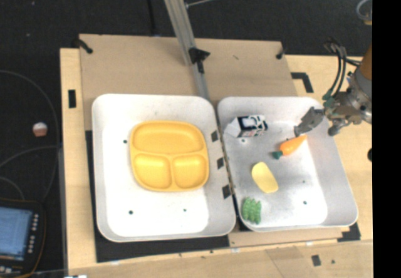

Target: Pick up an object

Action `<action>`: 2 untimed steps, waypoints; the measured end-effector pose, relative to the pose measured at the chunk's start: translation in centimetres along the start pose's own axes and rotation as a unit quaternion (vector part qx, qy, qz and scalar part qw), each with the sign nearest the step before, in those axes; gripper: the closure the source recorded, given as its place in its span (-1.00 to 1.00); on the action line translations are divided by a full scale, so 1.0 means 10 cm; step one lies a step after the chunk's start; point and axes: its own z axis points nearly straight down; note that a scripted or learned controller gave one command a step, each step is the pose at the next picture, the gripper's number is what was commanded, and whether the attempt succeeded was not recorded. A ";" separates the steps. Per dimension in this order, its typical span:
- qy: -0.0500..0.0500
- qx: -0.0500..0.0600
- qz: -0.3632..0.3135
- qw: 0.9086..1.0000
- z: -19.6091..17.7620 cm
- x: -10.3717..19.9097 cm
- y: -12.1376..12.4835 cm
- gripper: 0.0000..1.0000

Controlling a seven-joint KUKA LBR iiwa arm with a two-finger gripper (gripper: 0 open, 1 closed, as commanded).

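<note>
Camera view, from above and at a slant, catches the arm (362, 76) at the right edge, where most of it is cut off; just the wrist and the gripper (315, 121) reach into the frame. The gripper is seen over the upper right part of the right bin (335, 198), just above the carrot (292, 145), and nothing is seen held in it. Whether the jaws are spread or pressed together cannot be told, since the dark metal parts blur into one another. Four things are kept in the right bin: an orange carrot with a green end near the upper right, a small black and white object (251, 125) near the upper left whose kind is hard to make out, a yellow oval piece (264, 178) near the middle, and a green bumpy item (251, 210) at the lower left corner, close to the rim. A yellow divided plate (169, 155) with three compartments is set in the middle of the left bin (113, 208). A slanted metal rail (182, 23) is seen running from the top of the frame to the gap between the bins.
</note>
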 end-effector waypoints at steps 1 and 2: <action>0.000 0.000 0.000 1.000 0.00 0.00 0.00 -1.00; 0.000 0.003 0.001 1.000 0.62 0.02 -0.05 -1.00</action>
